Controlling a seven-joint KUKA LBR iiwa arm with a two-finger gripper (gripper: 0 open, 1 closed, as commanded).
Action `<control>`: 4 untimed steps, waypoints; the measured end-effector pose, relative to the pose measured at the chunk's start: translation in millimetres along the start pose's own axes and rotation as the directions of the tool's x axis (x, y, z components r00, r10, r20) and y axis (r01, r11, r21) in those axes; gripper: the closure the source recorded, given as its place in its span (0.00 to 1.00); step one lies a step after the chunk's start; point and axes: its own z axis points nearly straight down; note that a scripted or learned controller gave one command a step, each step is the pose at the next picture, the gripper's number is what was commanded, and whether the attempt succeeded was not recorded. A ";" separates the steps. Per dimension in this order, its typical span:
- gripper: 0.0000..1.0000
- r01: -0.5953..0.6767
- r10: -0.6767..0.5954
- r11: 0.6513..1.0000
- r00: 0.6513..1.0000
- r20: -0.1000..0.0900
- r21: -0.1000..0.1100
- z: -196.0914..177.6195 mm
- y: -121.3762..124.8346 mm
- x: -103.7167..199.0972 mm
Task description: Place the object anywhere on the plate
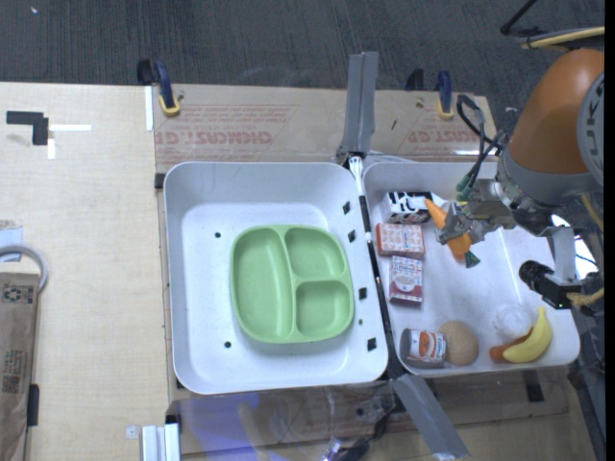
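The gripper (461, 230) hangs over the right bin (480, 301) with an orange carrot-like piece (465, 249) caught between its narrowed fingers, lifted clear of the small cartons (402, 239) and the banana (531, 340), it seems, so it can travel. The green divided plate (291, 283) sits in the middle of the left bin (192, 257), well apart, across the shared wall, leaving room all round for a drop.

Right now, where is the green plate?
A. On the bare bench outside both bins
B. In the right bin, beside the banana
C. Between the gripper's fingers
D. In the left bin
D: the plate lies flat in the left bin, while the banana sits in the right bin.
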 end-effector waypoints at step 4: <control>1.00 0.258 -0.258 0.966 0.966 0.003 0.001 -64.4 5.4 145.9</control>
